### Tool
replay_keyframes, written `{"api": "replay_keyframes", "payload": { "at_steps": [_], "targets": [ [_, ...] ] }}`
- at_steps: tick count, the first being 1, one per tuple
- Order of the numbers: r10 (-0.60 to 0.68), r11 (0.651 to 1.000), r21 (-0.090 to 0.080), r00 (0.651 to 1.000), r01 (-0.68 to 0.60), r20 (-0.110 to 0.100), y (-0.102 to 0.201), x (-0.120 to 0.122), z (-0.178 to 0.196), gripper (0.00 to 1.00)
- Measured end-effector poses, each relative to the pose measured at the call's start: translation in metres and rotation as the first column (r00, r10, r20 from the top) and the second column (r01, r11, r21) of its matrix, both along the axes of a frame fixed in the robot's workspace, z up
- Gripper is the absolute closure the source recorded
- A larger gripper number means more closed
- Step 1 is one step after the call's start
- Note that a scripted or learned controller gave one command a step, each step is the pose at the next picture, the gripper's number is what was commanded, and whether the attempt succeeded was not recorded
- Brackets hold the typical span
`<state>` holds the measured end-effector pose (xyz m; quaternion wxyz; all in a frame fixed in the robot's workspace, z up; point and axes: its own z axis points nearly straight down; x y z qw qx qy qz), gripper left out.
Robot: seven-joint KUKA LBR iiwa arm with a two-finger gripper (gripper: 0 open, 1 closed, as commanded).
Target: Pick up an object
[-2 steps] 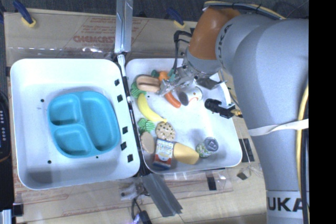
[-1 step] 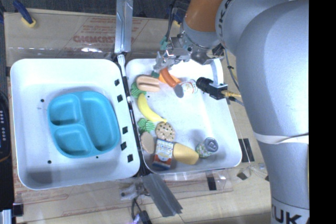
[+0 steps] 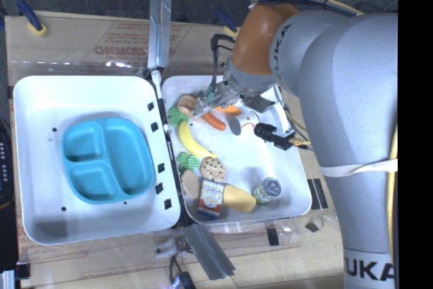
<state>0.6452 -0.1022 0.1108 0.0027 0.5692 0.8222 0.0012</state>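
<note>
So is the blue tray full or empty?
Empty. The blue tray in the left bin shows three bare compartments.

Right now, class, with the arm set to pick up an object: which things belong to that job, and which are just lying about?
Job:
gripper
right bin of pickable objects
carrot
banana
cookie
small can

Lying about:
left bin
blue divided tray

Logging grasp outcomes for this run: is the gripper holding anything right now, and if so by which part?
Cannot be told. The gripper is down in the right bin near the carrot, but nothing shows between its fingers.
</note>
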Motion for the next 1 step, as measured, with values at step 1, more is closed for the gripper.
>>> {"api": "replay_keyframes", "payload": {
  "at_steps": [1],
  "targets": [
    [-0.22,0.975,0.002,0.975,0.22,-0.001,0.0348,0.0026,0.1044,1.0]
  ]
}}
